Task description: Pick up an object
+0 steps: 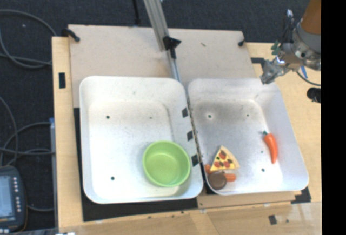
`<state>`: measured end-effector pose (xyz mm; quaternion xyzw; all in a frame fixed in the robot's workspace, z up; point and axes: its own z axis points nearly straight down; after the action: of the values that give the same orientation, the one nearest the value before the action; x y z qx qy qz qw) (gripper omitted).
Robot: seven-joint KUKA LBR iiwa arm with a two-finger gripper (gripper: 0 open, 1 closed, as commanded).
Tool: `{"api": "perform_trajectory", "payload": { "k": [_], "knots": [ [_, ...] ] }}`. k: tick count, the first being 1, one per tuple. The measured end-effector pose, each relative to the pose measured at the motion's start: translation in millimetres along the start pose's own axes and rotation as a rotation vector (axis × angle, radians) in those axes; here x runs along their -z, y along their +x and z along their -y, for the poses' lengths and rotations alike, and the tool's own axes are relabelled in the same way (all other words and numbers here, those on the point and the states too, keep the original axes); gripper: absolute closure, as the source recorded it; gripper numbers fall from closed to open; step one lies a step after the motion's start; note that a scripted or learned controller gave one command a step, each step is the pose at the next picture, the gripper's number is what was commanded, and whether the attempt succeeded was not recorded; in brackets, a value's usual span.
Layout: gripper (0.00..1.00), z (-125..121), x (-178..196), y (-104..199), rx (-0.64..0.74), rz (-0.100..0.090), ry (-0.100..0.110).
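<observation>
- Camera view looks down on my bench with the left bin (97, 99) and the right bin (281, 120) set side by side, their inner rims touching along the middle.
- My gripper (268, 73) hangs at the upper right, just over the far right corner of the right bin, well apart from everything lying in it. Whether it is spread or pressed together I cannot tell from here; nothing shows pinched in it.
- My arm comes in from the right edge, the orange band (312, 12) showing above the wrist.
- A green bowl (166, 163) sits upright in the left bin, near its front right corner.
- A toy pizza slice (224, 159) lies in the right bin near the front left corner, tip pointing away from the front rim.
- A small brown round piece (217, 180) rests just in front of the slice, touching it, with a small orange piece (231, 177) beside it.
- An orange carrot (271, 146) with a green top lies near the right wall of the right bin, apart from the slice.
- A metal post (154, 7) slants up behind the two bins.
</observation>
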<state>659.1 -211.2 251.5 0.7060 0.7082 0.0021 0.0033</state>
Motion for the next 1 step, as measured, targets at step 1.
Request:
{"api": "perform_trajectory", "payload": {
  "k": [1],
  "knots": [
    [1.0, 10.4, -10.7, 51.1, 0.002, -0.001, 0.007]
  ]
}}
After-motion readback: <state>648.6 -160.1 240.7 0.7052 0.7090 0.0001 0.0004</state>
